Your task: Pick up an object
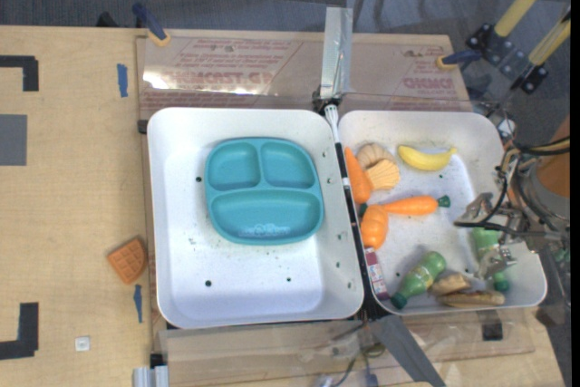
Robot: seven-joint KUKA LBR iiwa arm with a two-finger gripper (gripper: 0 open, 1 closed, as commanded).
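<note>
Right bin [471, 127]: curved yellow banana [424, 158].

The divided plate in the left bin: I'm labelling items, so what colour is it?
Teal, a plain blue-green; the divided plate shows clearly in the camera view.

A teal divided plate [264, 190] sits in the left white bin [181, 285]. Left of that bin, an orange waffle-like toy [128, 259] lies on the wooden bench [63, 195]. Blue tape strips [121, 79] mark the bench's far side.
</note>
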